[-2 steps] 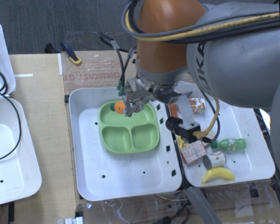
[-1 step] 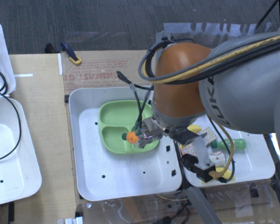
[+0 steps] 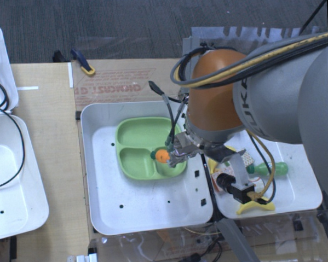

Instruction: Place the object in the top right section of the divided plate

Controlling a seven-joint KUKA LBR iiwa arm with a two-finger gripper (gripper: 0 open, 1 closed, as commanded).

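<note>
Reaching in from the right, the grey arm with its orange band hangs over the left bin (image 3: 102,213), and its hand (image 3: 175,152) sits low above the green divided plate (image 3: 139,137). A small orange ball (image 3: 162,156) lies right at the hand's tip, touching it or nearly so, over the plate's lower right section near the rim. Whether the hand is pinching the ball or just resting beside it, I cannot tell from here. Over in the right bin (image 3: 299,197) lie a yellow banana-like piece (image 3: 254,207) and a green item (image 3: 278,169).
</note>
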